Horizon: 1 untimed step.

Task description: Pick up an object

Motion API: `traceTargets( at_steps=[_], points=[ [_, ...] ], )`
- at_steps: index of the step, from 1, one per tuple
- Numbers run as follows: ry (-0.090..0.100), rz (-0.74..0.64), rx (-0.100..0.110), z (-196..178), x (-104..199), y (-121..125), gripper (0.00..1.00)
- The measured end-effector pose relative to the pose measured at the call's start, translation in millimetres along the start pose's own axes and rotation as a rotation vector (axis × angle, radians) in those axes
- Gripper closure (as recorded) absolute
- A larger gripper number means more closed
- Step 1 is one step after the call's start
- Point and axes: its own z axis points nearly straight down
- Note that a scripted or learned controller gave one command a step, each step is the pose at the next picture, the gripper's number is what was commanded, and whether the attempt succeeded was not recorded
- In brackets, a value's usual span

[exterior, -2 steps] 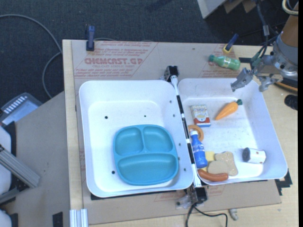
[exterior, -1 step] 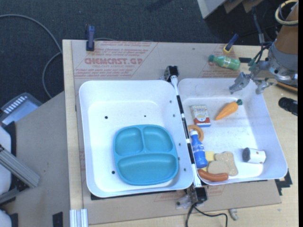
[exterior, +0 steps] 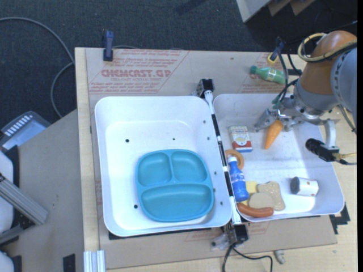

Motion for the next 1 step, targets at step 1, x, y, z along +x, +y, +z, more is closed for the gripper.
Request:
traceTargets(
  at_steps=[1],
  points=[
    [-0.001, -0.001, -0.004, -11.1, 0.0, 1.1, 1.00]
  ],
)
